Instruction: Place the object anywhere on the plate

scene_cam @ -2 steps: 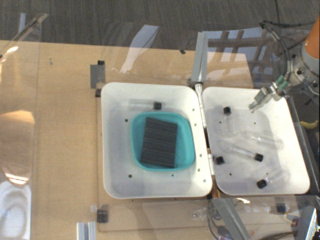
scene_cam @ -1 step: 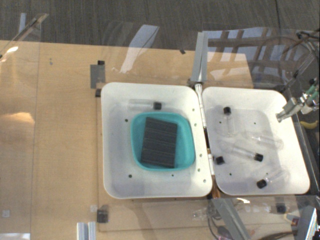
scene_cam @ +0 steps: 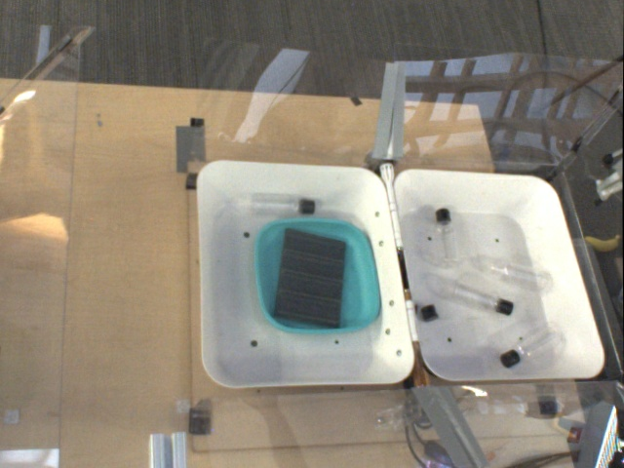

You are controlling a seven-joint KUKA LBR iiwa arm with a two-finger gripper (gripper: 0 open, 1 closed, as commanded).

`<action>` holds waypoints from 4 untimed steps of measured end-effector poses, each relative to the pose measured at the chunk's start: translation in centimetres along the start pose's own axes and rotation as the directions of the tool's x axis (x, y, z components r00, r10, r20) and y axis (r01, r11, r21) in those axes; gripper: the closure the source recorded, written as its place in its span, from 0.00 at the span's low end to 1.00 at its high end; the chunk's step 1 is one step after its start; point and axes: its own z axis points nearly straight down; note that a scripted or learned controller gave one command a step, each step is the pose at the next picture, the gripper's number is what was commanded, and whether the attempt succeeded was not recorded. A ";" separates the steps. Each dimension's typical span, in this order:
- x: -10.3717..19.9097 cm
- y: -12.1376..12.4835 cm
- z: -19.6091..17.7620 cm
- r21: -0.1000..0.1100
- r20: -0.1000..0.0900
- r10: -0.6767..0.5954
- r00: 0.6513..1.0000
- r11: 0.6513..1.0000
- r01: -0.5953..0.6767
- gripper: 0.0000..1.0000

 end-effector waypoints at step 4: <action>2.2 -3.3 0.2 0.005 -0.001 0.542 0.840 0.840 -0.542 0.00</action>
